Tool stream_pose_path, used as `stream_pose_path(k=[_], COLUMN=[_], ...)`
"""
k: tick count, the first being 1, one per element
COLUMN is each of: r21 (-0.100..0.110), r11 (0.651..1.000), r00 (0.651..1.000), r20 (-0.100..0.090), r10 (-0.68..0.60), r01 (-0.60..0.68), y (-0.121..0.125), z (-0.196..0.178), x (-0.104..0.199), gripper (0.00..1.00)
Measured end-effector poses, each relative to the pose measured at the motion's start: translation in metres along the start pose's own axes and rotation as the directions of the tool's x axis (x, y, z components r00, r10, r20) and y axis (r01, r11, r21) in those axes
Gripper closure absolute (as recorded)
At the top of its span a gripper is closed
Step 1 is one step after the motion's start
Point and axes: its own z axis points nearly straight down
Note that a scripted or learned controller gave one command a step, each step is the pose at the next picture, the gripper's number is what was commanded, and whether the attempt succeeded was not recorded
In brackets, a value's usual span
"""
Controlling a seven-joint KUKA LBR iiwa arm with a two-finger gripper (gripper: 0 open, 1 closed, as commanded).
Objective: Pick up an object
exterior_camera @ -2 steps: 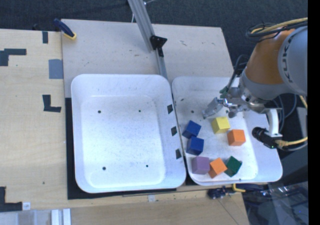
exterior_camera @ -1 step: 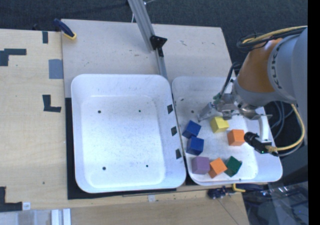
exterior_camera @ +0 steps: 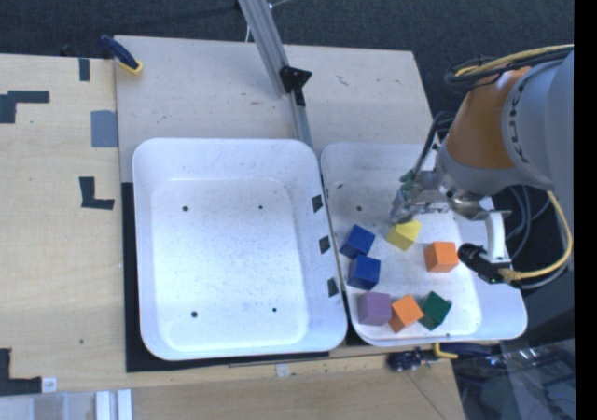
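Blocks lie scattered in the right bin (exterior_camera: 368, 161), the one I am reaching into, while the left bin (exterior_camera: 149, 175) sits just beside it, their rims meeting along the middle. My gripper (exterior_camera: 409, 208) hangs low over the centre of the right bin, directly above and apparently touching the yellow block (exterior_camera: 404, 236); whether I have closed on it or stand released I cannot tell, since my own wrist hides that. Toward the bin's left wall lie two blue blocks (exterior_camera: 356, 242), one just below the other. An orange block (exterior_camera: 440, 257) rests near the right wall, apart from the yellow one. Along the near edge sit a purple block (exterior_camera: 375, 308), a second orange block (exterior_camera: 406, 313) and a green block (exterior_camera: 435, 310), packed close in a row.
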Motion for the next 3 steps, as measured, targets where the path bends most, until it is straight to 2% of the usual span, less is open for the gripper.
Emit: stream_pose_path(k=[1,3], r21=[0.012,0.009], r11=[1.0,1.0], r00=[1.0,1.0], r20=[-0.004,-0.004], r10=[0.002,0.001], r01=[-0.002,-0.001], y=[0.001,0.012], z=[-0.044,-0.144], x=[-0.007,-0.009], gripper=[1.0,1.0])
